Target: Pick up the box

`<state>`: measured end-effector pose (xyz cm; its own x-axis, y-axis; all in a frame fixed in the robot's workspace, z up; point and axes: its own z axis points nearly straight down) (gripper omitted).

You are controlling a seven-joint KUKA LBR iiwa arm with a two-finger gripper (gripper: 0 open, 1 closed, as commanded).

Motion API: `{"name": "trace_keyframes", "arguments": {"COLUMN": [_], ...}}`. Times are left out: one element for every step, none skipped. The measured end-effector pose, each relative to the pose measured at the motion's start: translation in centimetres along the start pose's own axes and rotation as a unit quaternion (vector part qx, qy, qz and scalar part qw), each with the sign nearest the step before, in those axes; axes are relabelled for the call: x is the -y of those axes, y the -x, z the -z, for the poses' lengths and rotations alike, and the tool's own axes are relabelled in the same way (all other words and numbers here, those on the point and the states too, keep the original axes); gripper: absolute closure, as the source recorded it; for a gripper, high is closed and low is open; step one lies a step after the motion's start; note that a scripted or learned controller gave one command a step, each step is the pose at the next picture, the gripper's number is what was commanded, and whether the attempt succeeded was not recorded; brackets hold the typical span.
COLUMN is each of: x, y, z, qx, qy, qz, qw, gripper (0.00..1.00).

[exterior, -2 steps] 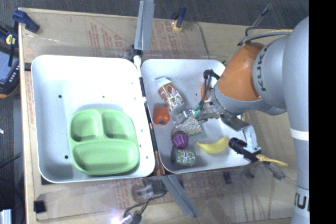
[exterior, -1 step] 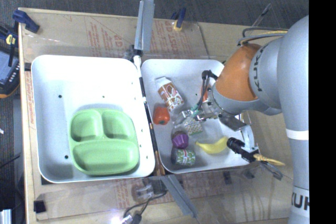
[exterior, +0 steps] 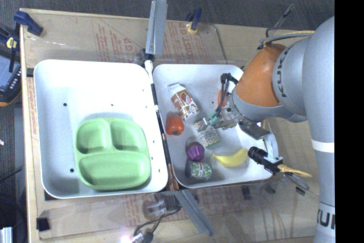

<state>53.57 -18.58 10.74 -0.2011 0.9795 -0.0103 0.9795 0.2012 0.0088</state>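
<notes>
My gripper (exterior: pixel 211 122) hovers at center-right, just above the box (exterior: pixel 209 136) (can't tell how far my fingers are open); crowded plum (exterior: pixel 195 151) and banana (exterior: pixel 230 158) could spoil the grab.

Fingers' gap unreadable against patterned box (exterior: pixel 209 136); arm (exterior: pixel 307 82) cropped right

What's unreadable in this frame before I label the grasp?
- Gripper, camera view: wrist and orange band hide the fingers; open or shut unclear.
- Box: partly under the gripper; contact unclear.
- Carton: print too small to read.
- Arm: cut off at right edge.
</notes>
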Motion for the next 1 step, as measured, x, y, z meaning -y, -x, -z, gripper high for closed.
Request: {"name": "trace_keyframes", "arguments": {"x": [0.0], "y": [0.0], "z": [0.0], "qx": [0.0], "qy": [0.0], "qz": [0.0], "qw": [1.0], "gripper": [0.0]}}
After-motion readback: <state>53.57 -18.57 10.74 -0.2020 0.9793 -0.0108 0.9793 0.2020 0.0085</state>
